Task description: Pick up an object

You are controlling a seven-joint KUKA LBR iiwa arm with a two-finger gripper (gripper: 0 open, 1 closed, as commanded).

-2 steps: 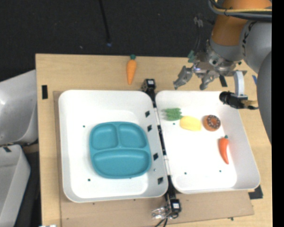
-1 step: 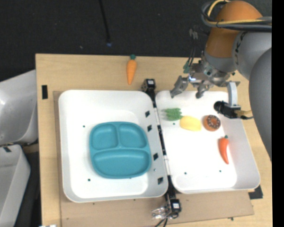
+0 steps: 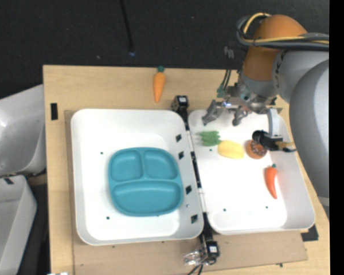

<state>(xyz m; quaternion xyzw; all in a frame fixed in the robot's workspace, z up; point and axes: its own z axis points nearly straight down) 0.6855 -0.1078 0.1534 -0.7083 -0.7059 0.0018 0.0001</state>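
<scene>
Yellow lemon [image 3: 230, 149] below open tool [image 3: 225, 117], apart

My table [image 3: 57, 90] is pale wood, and two shallow white bins sit on it side by side, touching along their inner edges. The left bin [image 3: 86, 211] takes up the middle of the table; the right bin [image 3: 246, 211] reaches toward the near right corner. A toy carrot [image 3: 159, 84] lies directly on the bare wood just beyond the far edge of the left bin, its green top pointing away from the bins. A small black clip [image 3: 180, 102] sits where the bins meet at the far side.
</scene>
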